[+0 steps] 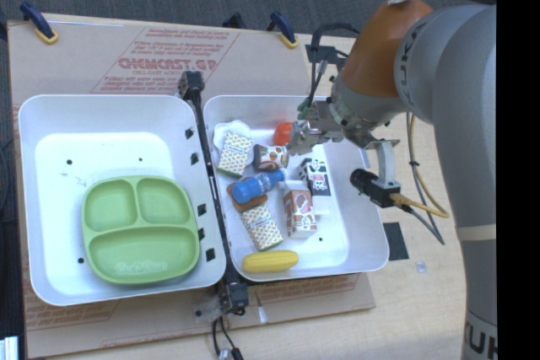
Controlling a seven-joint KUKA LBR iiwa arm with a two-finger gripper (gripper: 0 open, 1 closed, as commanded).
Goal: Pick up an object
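My gripper (302, 145) hangs low over the back of the right bin (364, 219), under the arm's orange band. Just beneath and beside it lie an orange-red item (283, 132) and a small brown-and-white carton (272, 156). A black-and-white cow-print carton (317, 177) lies right in front of it. Further forward are a blue bottle (255, 188), a patterned box (235, 153), a second patterned box (262, 227), a brown milk carton (299, 212) and a yellow banana-like piece (270, 261). I see nothing lifted between the fingers.
The left bin (51, 139) holds a green divided plate (139, 229). A black clip (191, 83) sits on the divider between the bins. Cardboard (160, 55) lies behind them, held by blue clamps (40, 22). Cables hang from the arm over the right bin's right wall.
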